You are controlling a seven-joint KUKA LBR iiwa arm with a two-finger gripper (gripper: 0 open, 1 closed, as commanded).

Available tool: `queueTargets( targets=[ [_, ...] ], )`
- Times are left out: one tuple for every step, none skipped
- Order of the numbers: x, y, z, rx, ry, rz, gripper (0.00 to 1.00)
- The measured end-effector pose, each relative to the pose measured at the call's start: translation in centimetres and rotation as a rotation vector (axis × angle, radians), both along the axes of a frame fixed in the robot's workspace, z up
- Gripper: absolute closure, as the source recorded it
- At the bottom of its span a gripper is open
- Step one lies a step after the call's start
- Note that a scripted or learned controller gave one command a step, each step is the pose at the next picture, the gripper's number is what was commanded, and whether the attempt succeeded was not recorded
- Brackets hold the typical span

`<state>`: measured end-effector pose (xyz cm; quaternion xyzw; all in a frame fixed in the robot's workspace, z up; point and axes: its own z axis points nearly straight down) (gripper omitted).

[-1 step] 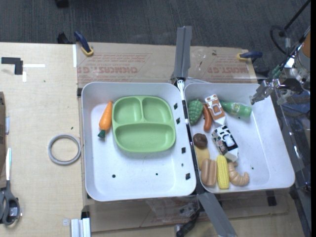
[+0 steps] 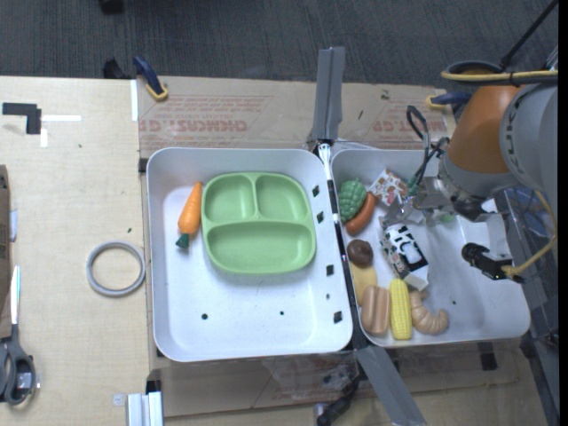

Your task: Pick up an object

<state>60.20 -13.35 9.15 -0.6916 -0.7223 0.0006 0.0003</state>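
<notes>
Arm: bulky grey casing, smooth and rounded. Orange band above the wrist, glossy, domed. Below the band, a metal wrist block with dark fittings, ending in the gripper, small and silvery. Black cables loop beside the band; a yellow cable arcs over it. A black connector hangs off a cable below the band.

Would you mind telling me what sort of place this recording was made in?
Most likely a robotics lab bench set up for grasping trials. A grey and orange arm reaches over two white bins; toy food such as a carrot and corn cob fills them, and dark office carpet lies beyond.
</notes>
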Motion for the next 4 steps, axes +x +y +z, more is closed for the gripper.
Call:
queueTargets(
  targets=[
    [1.6,3.0,0.4,-0.001,-0.001,0.302,0.0],
    [-4.2,3.4,0.0,0.0,0.0,0.28,0.0],
    [-3.1,0.2,0.0,0.0,-0.002,0.283,0.0],
    [-3.1,0.0,1.0,-0.001,-0.003,0.278,1.0]
  ],
)
